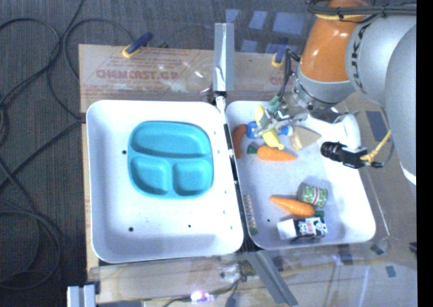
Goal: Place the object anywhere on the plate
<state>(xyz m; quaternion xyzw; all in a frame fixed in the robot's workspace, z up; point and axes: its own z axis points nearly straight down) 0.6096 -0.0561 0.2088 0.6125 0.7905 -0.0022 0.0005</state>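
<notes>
A blue plate point(169, 158) with three compartments lies in the left white bin point(108, 231). My gripper point(276, 122) reaches down into the far left part of the right bin point(358, 228), over a cluster of toy food. Right beneath it lie a yellow banana-like piece point(272, 139) and a small blue piece point(252, 130). An orange carrot point(276, 154) rests just in front of them. The wrist hides part of the cluster.
The right bin also holds a brown sausage point(239, 138) by its left wall, a beige wedge point(306, 138), a second carrot point(292, 205), a green can point(312, 195) and a small carton point(302, 228). A black cable plug point(340, 153) hangs above the bin's right side.
</notes>
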